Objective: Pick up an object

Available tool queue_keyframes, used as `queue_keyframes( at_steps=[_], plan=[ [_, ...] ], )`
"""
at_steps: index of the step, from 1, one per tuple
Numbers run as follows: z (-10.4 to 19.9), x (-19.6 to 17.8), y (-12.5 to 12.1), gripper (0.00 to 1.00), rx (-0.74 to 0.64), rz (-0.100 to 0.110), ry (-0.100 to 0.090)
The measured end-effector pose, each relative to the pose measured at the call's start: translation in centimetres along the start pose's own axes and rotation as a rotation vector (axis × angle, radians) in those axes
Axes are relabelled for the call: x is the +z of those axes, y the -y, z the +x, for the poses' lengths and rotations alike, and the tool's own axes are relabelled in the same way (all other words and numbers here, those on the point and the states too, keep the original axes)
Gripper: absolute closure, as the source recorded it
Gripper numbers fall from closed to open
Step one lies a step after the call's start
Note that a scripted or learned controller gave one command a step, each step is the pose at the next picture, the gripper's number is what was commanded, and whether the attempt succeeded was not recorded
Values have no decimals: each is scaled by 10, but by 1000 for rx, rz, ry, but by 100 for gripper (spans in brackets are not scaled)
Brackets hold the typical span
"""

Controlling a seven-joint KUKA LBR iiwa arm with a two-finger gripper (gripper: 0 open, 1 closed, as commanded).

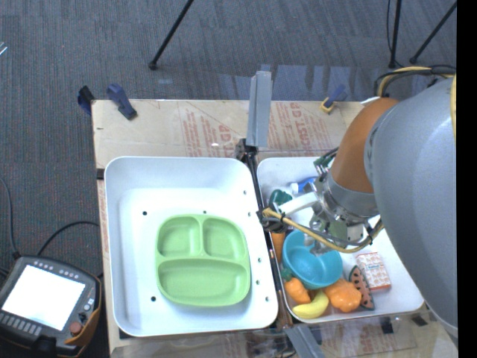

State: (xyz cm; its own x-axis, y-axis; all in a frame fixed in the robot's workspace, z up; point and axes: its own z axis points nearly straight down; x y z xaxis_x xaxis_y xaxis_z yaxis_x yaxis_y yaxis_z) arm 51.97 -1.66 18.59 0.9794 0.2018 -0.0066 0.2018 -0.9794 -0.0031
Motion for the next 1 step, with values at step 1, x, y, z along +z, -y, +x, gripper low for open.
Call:
queue_keyframes(
  at_steps=[1],
  plan=[
    [-27,58,-68,100,8,1,6]
  ],
)
